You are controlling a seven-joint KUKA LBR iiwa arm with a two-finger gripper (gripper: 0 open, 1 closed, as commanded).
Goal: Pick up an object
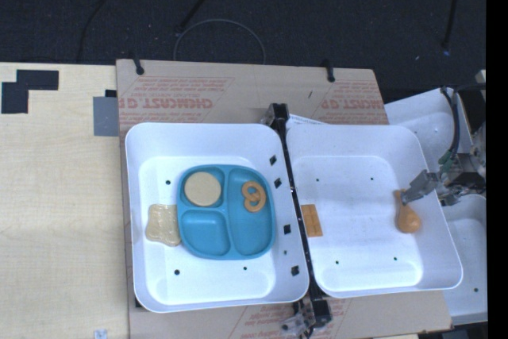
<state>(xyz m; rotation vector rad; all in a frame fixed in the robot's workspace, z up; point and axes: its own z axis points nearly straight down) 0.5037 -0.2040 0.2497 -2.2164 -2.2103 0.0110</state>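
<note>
A: What is seen nearest the lower edge of the frame?

B: The front rims of two white bins are seen there, set side by side on a cardboard sheet (238, 95) laid over the tabletop (55, 210).

A: And in the left bin (151, 282)?

B: A blue divided tray (226, 234) is lain in its middle. A tan sponge-like piece (163, 225) is found touching the tray's left edge. In the tray's upper left compartment a round beige disc (202, 188) is held; in the upper right compartment, a small orange ring-shaped piece (253, 196).

A: The right bin (357, 278)?

B: A small orange-brown object (408, 220) is seen near its right wall, about mid-height in the frame. Between the bins, at the left wall of the right one, an orange tag (311, 220) is noted.

A: Where is the end effector (413, 191)?

B: It is seen at the right of the frame, reaching over the right bin's rim, its tip just above the orange-brown object. Whether the object is touched cannot be told, nor whether the end effector is apart or together.

A: Farthest back?

B: Dark floor with cables is seen across the top.
</note>
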